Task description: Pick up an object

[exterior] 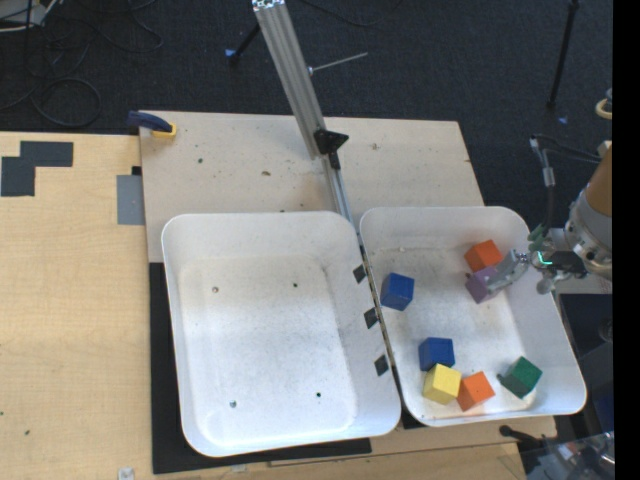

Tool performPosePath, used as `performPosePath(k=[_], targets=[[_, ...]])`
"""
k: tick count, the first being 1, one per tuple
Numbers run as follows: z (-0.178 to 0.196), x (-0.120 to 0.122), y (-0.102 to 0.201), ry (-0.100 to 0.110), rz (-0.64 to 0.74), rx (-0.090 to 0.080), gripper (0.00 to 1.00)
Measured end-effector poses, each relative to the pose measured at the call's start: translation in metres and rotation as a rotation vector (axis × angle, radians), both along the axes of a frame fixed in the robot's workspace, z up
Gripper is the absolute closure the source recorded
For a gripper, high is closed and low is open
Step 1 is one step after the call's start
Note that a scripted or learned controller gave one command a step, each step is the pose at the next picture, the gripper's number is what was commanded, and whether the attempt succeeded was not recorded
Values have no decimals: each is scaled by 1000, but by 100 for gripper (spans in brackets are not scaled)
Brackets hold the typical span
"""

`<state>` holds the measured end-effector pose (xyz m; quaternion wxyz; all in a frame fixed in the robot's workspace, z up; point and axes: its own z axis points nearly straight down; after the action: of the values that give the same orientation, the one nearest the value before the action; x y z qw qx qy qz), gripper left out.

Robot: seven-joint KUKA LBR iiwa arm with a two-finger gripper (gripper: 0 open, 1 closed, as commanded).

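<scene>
**Seven blocks in the right bin, gripper at the purple one**

Seven small blocks sit in the right bin (560,363), and you have the gripper (508,269) low at its far right side, next to the purple block (481,285). That block lies just below the orange block (484,255), the two nearly touching. Further off you have a blue block (397,291) near the divider, a second blue block (436,352) toward the front, then a yellow block (442,383), another orange block (475,390) and a green block (521,377) bunched along the front wall. The left bin (190,268) is beside it.

Expect these to handle as light, rigid cubes with flat, fairly smooth faces: nothing fragile, but they may skate on the white floor if nudged off-centre. Take one across two opposite flat faces, squarely, not corner to corner. The purple one looks tilted or turned, so its faces may not line up with the fingers, and the orange neighbour leaves little room on that side.

As for the gripper, its metal tip reaches the purple block's upper right edge and seems to touch it, but the view is too small and blurred there for you to tell how wide it stands or whether anything is between the fingers. Treat the block as not yet held.
</scene>
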<state>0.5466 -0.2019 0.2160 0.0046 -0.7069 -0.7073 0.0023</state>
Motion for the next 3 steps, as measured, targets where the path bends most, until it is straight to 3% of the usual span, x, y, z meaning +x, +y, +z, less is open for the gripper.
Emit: performPosePath(k=[1,3], targets=[[3,1,0,-5,0,-1,0],[-109,-1,-1,2,0,1,0]])
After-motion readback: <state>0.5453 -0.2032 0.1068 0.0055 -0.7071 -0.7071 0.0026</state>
